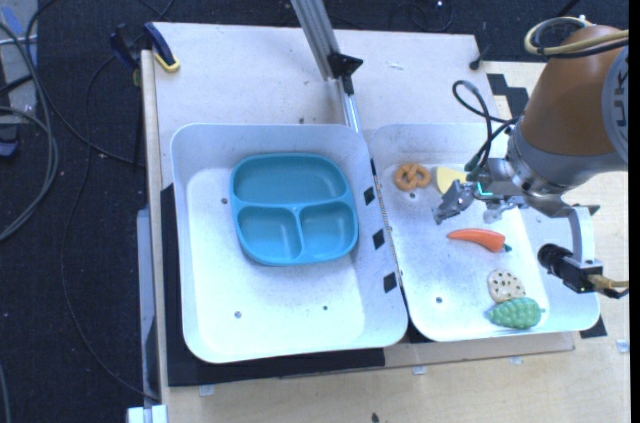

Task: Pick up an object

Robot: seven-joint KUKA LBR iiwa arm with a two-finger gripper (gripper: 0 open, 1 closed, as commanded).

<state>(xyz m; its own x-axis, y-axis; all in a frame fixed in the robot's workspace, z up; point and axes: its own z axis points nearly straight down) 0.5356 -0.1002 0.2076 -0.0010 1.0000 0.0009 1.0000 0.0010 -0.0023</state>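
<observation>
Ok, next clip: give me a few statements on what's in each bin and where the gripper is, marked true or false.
1. The blue tray lies in the left bin. True.
2. The pretzel is in the right bin. True.
3. The carrot sits on the blue tray. False: it lies in the right bin, below the gripper.
4. The gripper hangs over the left bin. False: it is over the right bin, between pretzel and carrot.
5. The cookie lies just above the green toy. True.
</observation>
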